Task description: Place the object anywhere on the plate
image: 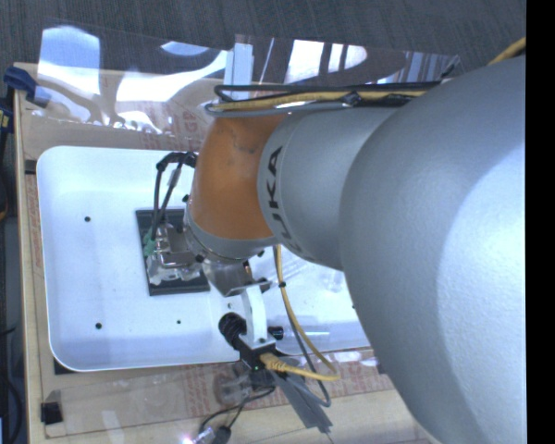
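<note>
A dark square plate [166, 283] lies flat in the left white bin [83, 276], near its right side. My gripper [169, 252] hangs low over the middle of the plate, and its metal body covers much of it. A small green thing [149, 241] shows at the gripper's left edge, above the plate. I cannot tell whether that thing is held or resting. The grey arm with its orange band [231, 183] reaches in from the right and hides the plate's right part.
The arm's bulk covers the right bin almost wholly. Black and yellow cables [287, 340] hang from the wrist over the left bin's near right corner. A clear plastic sheet [148, 91] lies along the back of the bench. The bin's left half is bare white floor.
</note>
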